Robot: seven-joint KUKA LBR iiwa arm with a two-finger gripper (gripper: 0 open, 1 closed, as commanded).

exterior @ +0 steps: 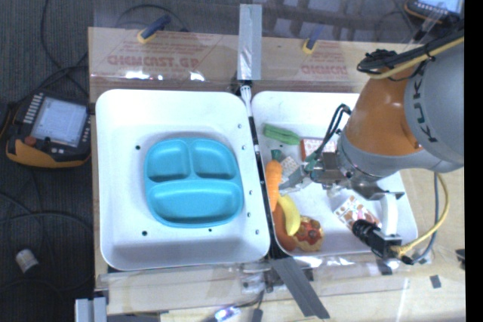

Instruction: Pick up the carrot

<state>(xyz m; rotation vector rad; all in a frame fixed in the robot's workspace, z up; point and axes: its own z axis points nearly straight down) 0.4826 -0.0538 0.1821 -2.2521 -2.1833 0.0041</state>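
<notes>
Carrot (273,179) lies against the left wall of the right bin (407,234), centre frame, touching the banana (287,213). Gripper (296,179) sits just beside it; finger state: cannot tell. Risk: crowding by wall and banana may cause a missed or wrong grasp.

Two white bins side by side: blue divided plate (195,181) in the left bin (121,162); carrot (273,179), banana (287,215) and other small items in the right bin (332,103). Gripper (296,179) low, just beside the carrot.
</notes>
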